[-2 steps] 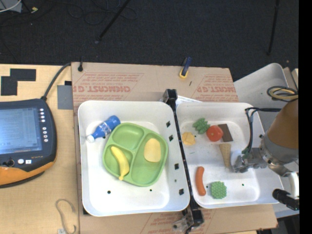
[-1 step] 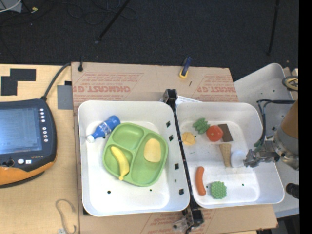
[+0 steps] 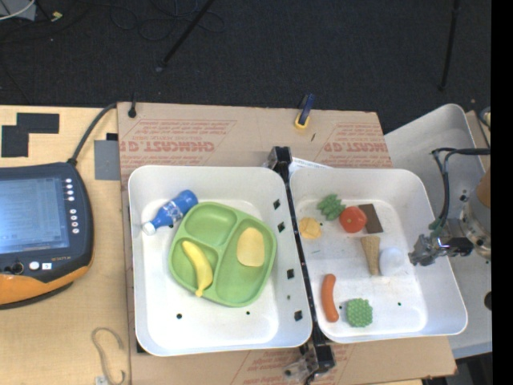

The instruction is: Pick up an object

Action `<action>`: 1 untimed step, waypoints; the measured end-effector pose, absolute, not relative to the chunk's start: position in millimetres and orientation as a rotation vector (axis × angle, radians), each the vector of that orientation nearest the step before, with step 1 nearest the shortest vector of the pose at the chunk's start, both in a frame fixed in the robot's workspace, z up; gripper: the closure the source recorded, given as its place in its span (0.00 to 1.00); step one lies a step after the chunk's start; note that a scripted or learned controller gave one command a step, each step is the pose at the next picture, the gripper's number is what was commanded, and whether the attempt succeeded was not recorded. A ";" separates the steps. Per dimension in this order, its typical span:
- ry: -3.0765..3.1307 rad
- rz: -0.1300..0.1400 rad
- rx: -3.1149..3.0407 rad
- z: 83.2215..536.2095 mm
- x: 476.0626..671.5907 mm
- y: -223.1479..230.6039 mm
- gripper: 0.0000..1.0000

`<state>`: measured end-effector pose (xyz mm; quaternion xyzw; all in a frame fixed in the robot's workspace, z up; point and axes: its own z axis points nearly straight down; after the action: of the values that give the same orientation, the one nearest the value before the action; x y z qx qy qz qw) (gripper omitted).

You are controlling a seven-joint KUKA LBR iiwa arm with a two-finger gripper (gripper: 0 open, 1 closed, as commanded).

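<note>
Pincer of mine, grip state unreadable, at right bin's outer rim; bare floor alongside small white ball and tan cone.

Arm cut off at right edge

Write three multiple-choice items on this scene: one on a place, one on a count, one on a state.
1. Where does the banana lie?
A. On the green plate in the left bin
B. In the right bin
C. On the cardboard

2. How many green items lie in the right bin?
A. One
B. Two
C. Four

3. How is the blue bottle posed?
A. Standing upright
B. Lying on its side
C. Resting on the plate

Answers: 1 A, it rests in a plate compartment; 2 B, one near the tomato, one near the sausage; 3 B, it lies slanted on the bin floor.
</note>
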<state>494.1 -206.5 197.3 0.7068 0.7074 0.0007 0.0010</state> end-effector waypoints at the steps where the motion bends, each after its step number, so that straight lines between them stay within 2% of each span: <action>1: 2.221 0.001 2.220 229.5 494.7 -207.5 1.00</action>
<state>494.7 -207.5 229.5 0.7070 0.7073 0.0004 0.0008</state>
